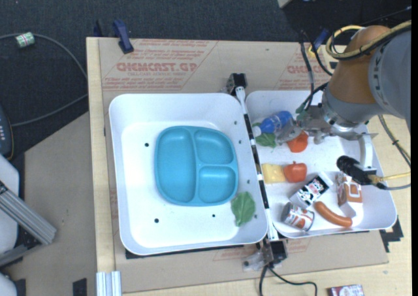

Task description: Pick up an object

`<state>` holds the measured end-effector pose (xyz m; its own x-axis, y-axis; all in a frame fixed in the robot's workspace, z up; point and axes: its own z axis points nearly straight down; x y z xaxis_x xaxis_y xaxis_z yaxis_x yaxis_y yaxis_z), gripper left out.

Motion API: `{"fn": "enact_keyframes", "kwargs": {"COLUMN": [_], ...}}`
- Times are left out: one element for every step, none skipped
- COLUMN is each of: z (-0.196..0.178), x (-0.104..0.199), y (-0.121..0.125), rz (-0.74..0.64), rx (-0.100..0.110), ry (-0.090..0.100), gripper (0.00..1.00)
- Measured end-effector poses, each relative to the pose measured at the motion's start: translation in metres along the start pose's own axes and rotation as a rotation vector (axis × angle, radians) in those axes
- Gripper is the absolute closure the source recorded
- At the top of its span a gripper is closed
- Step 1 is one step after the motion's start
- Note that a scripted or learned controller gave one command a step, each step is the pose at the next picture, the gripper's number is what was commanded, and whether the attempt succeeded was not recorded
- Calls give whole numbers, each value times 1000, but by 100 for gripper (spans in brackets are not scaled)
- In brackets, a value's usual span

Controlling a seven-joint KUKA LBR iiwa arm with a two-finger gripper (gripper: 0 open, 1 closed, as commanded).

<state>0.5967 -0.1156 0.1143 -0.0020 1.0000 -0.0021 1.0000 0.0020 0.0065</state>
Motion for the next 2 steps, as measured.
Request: {"fn": "enact_keyframes", "kwargs": {"z": [30,20], "x": [3,3], "y": [1,1], "rz": [1,1], "rx": [9,7], "ry": [3,2], "gripper": [0,100]}}
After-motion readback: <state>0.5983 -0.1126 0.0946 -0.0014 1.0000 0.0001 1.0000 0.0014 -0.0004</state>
